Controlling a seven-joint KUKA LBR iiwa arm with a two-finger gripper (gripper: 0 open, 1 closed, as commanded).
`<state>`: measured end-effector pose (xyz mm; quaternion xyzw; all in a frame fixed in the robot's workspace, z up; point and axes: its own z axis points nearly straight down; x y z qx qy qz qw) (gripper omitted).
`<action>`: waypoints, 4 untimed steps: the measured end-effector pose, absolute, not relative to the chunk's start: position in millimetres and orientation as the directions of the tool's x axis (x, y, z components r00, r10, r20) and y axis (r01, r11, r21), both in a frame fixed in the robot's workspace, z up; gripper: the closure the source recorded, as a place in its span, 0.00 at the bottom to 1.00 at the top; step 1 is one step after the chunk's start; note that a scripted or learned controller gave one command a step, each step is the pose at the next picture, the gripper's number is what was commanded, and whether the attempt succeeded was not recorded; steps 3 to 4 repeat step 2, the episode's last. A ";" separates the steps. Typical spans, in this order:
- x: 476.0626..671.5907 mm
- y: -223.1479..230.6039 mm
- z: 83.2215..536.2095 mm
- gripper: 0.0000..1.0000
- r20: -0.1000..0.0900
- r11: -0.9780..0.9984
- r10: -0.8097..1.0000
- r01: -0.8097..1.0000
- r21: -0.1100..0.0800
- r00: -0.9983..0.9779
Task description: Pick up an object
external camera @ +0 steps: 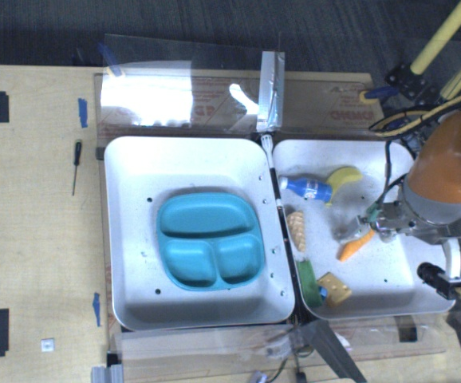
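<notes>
Left bin [127, 214] carries a blue divided tray [210, 240] at its middle. Right bin [390, 282]: the orange carrot-like piece [352, 247] lies mid-floor, and the gripper [372, 223] sits just at its upper end. Whether the tips are apart or closed, I cannot tell. It looks like the approach; next comes a clean close, then lift.

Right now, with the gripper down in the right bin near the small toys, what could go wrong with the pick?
1. The gripper sits right at one end of the orange carrot-shaped toy, so a grasp may catch only its tip and slip.
2. The small items lie close together: the blue bottle touches the yellow object, so a sweep could push them.
3. The green item hugs the right bin's left wall, hard to reach.
</notes>
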<state>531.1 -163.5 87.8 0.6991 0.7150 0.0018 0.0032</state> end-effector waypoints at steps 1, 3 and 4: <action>532.2 -163.4 98.2 1.00 -0.003 0.021 1.000 1.000 0.011 -0.021; 517.9 -56.8 233.2 1.00 0.003 -0.114 0.994 0.993 0.008 0.114; 517.9 -56.8 233.2 1.00 0.003 -0.114 0.994 0.993 0.008 0.114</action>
